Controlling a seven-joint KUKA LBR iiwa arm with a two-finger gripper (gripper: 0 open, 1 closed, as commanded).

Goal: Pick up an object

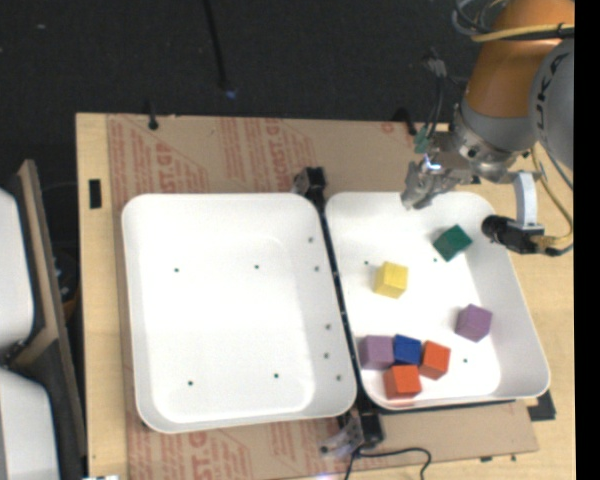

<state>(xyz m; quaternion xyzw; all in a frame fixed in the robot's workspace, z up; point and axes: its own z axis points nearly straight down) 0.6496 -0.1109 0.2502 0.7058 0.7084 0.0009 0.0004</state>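
Seen from above at a slant, two shallow white bins sit side by side on a cardboard-covered surface [230, 153]. The left bin [140, 268] and the right bin [510, 298] touch along their inner edges. In the right bin lie seven small blocks. A green block [452, 241] sits near the far right side, and a yellow block [390, 279] lies near the bin's middle. A purple block [473, 321] rests alone toward the right rim. At the near edge four blocks cluster together: a second purple block [378, 350], a blue block [407, 349], an orange block [435, 358] and a red-orange block [403, 380]. The grey arm with its orange band [510, 53] reaches in from the right. Its tool [418, 194] hangs over the far edge of the right bin, apart from every block; whether it is wide or narrow cannot be told.
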